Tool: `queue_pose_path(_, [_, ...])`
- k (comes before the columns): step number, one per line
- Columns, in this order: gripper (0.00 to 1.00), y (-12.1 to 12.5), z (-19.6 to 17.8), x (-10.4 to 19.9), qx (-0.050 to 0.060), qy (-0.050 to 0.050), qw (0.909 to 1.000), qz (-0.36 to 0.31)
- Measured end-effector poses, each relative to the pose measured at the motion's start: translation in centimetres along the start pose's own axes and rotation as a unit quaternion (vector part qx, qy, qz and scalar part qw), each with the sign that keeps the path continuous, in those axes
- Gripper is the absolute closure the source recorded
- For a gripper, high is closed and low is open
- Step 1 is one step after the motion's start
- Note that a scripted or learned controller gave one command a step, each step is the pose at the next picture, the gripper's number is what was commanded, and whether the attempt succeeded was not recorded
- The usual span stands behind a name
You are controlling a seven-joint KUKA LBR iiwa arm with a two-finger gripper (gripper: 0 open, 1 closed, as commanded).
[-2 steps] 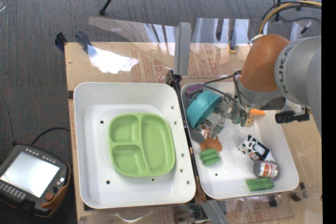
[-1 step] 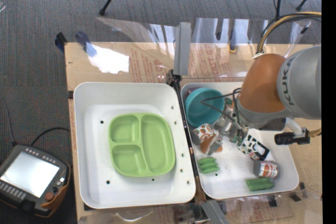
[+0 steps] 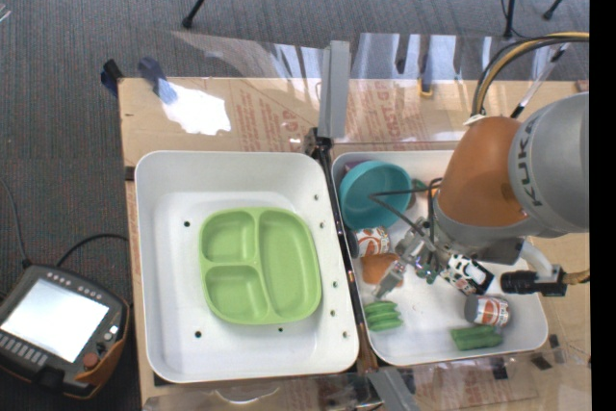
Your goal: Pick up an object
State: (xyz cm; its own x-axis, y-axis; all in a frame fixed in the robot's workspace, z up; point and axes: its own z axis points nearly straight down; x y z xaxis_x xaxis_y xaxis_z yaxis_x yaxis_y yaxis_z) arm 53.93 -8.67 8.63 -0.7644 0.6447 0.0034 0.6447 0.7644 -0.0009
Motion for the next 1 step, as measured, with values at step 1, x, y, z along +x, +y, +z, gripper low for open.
queue_pose_path(1, [1.0, 0.08, -0.98, -0.06, 0.0, 0.0, 1.0, -0.002])
